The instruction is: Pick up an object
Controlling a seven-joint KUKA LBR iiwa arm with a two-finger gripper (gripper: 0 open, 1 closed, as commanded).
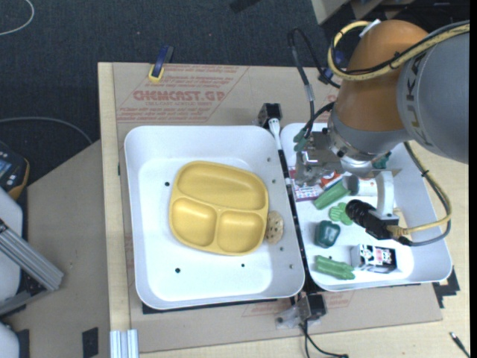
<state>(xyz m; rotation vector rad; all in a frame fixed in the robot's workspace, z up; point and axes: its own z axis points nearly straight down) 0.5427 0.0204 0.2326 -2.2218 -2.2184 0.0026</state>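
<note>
Where the table's near edge meets the view, a shallow white plastic bin sits on the left and a second shallow white bin lies just beside it on the right. In the left bin a yellow plastic divided plate with three compartments lies flat near the middle, and a small round tan cookie-like piece touches its right rim, close to the wall between the bins.

In the right bin, nearest the camera, a green ridged pod-shaped toy lies on its side, with a small black-and-white printed packet just beside it to the right. A little farther back sits a dark teal cup-like object, and beyond it a light green oblong piece lies tilted, next to a red-and-white label or wrapper against the bin's left wall.

Above these, the grey arm with its orange band reaches in from the right, and its tool hangs low over the far left part of the right bin, near the green oblong piece. The tool's tips are hidden under the wrist body, so whether it is open, closed or gripping anything cannot be told.
</note>
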